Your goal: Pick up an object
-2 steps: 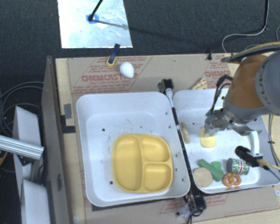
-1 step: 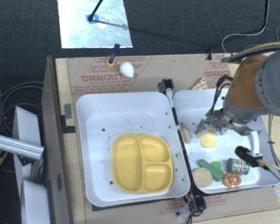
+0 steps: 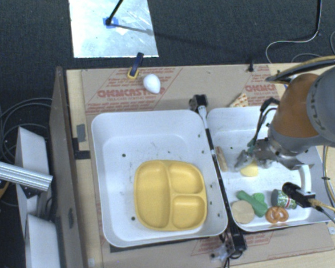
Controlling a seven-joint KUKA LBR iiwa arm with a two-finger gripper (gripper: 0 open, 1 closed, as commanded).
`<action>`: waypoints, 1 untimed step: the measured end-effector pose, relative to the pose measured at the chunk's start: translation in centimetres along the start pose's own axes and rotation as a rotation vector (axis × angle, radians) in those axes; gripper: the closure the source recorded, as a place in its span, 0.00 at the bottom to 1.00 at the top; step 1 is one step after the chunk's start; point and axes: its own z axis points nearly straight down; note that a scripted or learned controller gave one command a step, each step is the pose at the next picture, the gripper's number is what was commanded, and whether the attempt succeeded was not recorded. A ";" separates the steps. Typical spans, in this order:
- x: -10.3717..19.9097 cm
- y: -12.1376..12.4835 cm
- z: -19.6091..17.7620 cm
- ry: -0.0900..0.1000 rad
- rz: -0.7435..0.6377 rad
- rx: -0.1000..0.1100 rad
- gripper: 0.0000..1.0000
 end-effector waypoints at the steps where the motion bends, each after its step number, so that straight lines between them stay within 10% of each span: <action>1: 0.1 0.3 -1.3 0.001 -0.002 -0.007 1.00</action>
